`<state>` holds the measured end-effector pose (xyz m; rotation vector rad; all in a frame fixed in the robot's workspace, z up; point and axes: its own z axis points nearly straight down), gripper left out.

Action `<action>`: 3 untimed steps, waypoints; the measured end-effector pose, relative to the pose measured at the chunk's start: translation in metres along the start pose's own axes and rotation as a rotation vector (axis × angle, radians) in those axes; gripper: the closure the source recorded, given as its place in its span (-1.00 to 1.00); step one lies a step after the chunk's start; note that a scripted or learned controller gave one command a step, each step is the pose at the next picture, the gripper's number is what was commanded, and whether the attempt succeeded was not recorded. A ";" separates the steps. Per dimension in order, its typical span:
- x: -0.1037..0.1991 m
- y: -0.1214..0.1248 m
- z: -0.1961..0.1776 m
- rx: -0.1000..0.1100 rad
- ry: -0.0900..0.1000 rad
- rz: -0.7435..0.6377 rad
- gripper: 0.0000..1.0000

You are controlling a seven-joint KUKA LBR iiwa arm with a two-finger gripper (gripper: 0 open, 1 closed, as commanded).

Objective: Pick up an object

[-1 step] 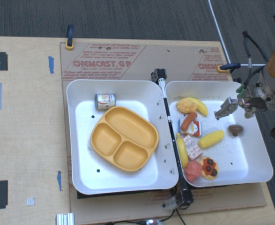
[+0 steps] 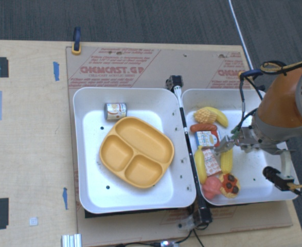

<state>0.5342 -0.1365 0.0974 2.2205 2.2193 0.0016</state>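
Two white bins (image 2: 84, 138), fingers (image 2: 224, 146) over toy food (image 2: 211, 161)

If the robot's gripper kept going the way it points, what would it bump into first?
Probably the small packet lying among the toy food in the right bin. The gripper points left and down just above it, though its height over the packet is hard to judge.

A pale plywood bench (image 2: 27, 153) marked with blue tape (image 2: 56, 71) stands on dark grey carpet (image 2: 140, 9).

Arm (image 2: 287, 104) cut off by the right edge
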 end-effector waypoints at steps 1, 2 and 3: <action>0.034 -0.005 0.008 -0.011 -0.016 0.009 -1.00; 0.039 -0.004 -0.002 -0.012 -0.007 0.007 1.00; 0.118 -0.016 -0.088 0.000 0.002 -0.002 1.00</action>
